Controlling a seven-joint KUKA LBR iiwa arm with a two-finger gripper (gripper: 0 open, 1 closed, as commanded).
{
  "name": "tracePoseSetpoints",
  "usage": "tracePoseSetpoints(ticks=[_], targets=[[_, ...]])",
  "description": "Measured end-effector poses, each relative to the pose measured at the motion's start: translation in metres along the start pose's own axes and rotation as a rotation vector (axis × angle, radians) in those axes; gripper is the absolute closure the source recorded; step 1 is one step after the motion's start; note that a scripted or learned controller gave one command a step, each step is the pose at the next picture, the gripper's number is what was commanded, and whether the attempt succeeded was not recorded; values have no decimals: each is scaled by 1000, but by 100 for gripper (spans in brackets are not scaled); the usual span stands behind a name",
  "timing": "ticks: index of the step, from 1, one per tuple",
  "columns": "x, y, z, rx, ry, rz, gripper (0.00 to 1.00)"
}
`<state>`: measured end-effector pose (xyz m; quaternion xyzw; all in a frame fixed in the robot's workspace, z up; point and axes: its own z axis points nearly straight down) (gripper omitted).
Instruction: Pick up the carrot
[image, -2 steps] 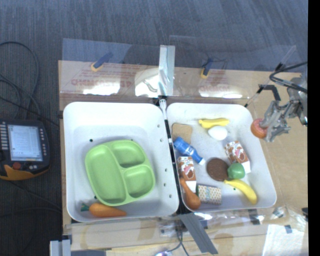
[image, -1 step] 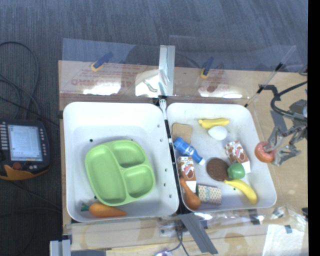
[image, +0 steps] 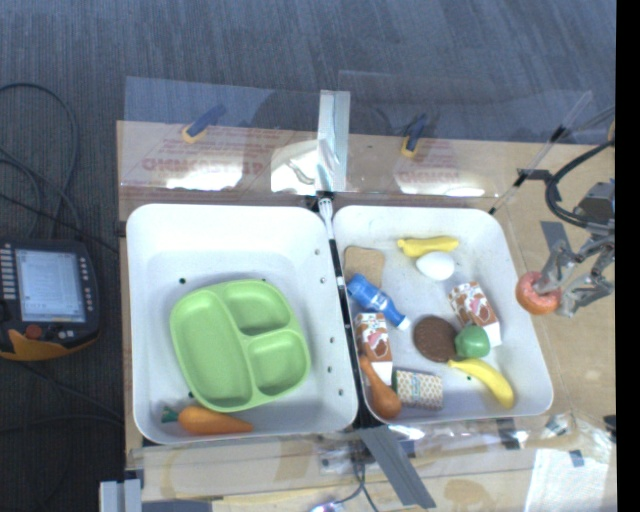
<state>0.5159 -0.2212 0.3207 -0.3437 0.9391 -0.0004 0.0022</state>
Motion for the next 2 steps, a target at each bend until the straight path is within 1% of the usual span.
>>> tracePoseSetpoints(ticks=[1,2], targets=[[-5,-5,4,-3,0,-425,100],[-16,-13,23,-6,-1,-742,100]])
